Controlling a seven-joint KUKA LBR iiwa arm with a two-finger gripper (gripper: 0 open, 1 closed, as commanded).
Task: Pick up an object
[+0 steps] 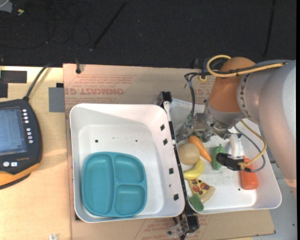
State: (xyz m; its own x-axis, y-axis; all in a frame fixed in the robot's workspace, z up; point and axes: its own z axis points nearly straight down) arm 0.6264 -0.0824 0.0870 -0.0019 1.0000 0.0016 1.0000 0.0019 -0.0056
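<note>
The right bin holds several toy foods. An orange carrot lies at a slant beside a round beige piece. Below them are a yellow banana and a pizza slice, with a green piece at the bin's near edge. A small green vegetable lies right of the carrot, and an orange-red block sits further right. My gripper hangs low over the back of the right bin, just above the carrot's top end. Nothing visible is held.
The left bin contains a teal divided plate. A tablet-style pendant lies on the bench at far left. The grey arm covers the right bin's back right corner. The divider between the bins runs just left of the foods.
</note>
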